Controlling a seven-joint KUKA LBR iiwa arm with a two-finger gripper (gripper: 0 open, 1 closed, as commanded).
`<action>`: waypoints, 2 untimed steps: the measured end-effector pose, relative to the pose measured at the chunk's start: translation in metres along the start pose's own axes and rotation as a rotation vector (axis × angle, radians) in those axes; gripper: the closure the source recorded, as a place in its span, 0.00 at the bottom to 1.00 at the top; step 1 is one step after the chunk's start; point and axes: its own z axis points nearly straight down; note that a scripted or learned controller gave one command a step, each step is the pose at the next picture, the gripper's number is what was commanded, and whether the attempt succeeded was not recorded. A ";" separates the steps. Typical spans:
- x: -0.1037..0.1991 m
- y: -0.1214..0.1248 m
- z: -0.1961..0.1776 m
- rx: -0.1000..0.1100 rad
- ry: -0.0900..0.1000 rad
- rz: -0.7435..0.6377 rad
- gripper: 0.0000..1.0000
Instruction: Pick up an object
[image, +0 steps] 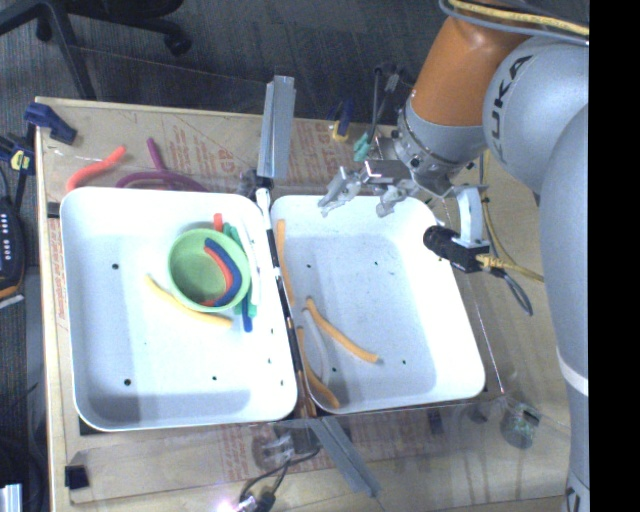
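My gripper (362, 200) hangs over the far edge of the right bin (455, 350), its two metal fingers (336, 193) spread apart with nothing between them. Below it in the right bin lies an orange curved stick (343, 335), with another orange strip (318, 380) along the bin's left wall. The left bin (110, 370) holds a green bowl (190, 265) containing a blue curved piece (236, 262) and a red curved piece (215, 295). A yellow strip (165, 294) pokes out from under the bowl.
A green and a blue stick (247, 300) lie beside the bowl near the divider. An orange stick (281, 245) runs along the right bin's left rim. Behind the left bin, an orange-handled tool (95, 167) and purple cord (160, 180) rest on the bench.
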 end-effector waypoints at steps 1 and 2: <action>-0.020 -0.012 0.145 0.002 -0.001 0.014 0.00; -0.010 -0.086 0.194 -0.014 -0.024 -0.061 0.00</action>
